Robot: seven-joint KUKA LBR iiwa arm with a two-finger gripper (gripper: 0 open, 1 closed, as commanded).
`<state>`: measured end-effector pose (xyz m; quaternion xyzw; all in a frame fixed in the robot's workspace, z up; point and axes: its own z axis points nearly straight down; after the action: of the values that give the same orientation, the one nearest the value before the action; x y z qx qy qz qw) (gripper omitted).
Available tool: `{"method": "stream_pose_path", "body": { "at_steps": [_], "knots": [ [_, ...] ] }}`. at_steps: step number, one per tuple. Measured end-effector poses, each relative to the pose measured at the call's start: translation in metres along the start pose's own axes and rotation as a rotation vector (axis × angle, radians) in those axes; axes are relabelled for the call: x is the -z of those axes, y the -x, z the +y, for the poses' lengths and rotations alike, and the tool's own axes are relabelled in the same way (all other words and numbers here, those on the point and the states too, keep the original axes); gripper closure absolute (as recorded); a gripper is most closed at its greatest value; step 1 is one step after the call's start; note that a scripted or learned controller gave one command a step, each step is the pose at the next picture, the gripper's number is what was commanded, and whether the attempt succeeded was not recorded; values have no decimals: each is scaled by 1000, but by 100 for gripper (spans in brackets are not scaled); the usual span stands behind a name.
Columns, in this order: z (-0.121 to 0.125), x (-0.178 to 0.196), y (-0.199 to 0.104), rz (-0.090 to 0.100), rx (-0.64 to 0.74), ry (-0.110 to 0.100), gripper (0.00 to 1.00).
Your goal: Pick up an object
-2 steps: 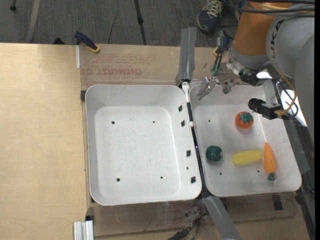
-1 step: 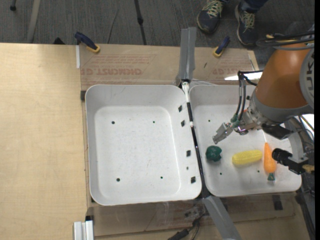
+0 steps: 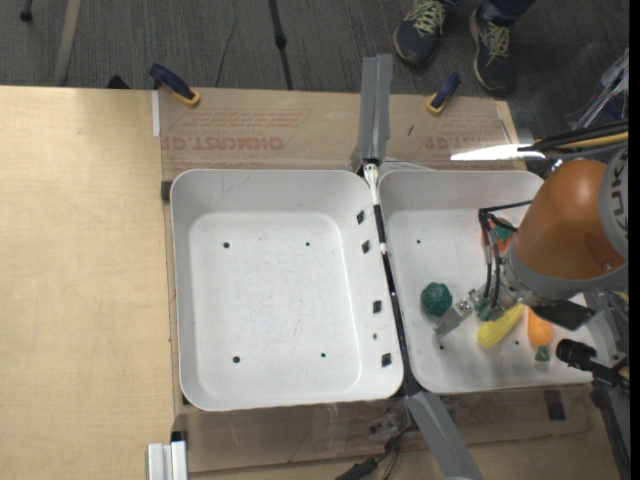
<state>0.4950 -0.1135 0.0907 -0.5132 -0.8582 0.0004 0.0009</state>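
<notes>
The pincer (image 3: 462,318) hangs low in the right bin (image 3: 430,368), whether clenched or released I cannot tell. A green object (image 3: 436,299) lies just beside it, a yellow object (image 3: 499,326) and an orange object (image 3: 539,330) toward the bin's right edge.

Both white bins (image 3: 200,368) look like smooth matt plastic with fine speckling. The tabletop (image 3: 80,268) is pale matt wood; behind the bins lies brown printed cardboard (image 3: 250,133).
</notes>
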Motion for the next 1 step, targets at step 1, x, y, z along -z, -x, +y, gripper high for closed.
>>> {"method": "stream_pose_path", "body": {
  "at_steps": [1],
  "knots": [
    [62,1,25,-1,92,1,0]
  ]
}}
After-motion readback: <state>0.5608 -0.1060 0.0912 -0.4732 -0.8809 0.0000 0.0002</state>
